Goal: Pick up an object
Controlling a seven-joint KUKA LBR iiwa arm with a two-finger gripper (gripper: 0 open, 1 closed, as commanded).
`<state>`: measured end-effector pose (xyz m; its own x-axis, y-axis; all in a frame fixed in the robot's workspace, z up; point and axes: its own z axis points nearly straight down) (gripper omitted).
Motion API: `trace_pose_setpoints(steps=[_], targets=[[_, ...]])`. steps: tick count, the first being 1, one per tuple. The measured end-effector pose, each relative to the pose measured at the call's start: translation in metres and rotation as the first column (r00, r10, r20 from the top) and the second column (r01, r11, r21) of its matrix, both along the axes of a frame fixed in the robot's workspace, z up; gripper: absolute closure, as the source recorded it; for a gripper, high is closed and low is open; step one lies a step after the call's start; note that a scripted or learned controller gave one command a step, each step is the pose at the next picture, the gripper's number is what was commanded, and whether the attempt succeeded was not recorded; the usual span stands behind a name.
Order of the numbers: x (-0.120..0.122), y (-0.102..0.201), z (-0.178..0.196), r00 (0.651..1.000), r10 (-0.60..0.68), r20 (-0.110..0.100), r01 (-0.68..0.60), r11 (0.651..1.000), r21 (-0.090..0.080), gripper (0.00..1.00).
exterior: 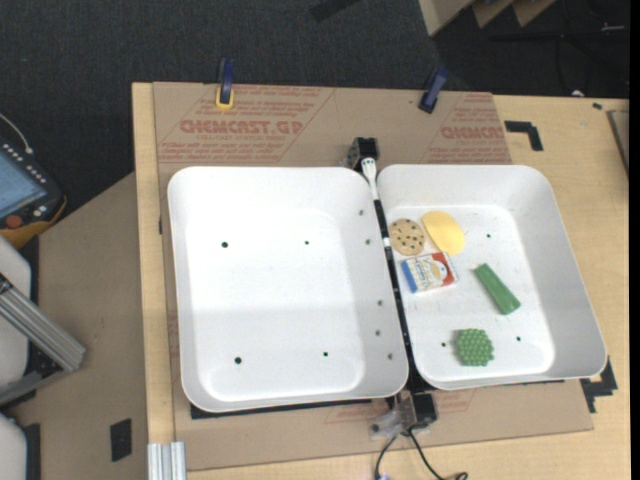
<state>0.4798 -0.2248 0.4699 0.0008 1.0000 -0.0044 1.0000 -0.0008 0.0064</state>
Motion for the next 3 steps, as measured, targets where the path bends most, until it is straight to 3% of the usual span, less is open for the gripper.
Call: trace_pose_setpoints(steps=[1,2,3], targets=[[0.082,0.054,-0.127,1.0,0.008,-0.013,-0.008,1.0,0.008,1.0],[0.12,0.133,-0.063,1.0,0.009,0.003,-0.009,1.0,0.004,1.0],[0.071,0.19,-0.078,1.0,0.006,-0.011,-0.006,1.0,0.006,1.0]])
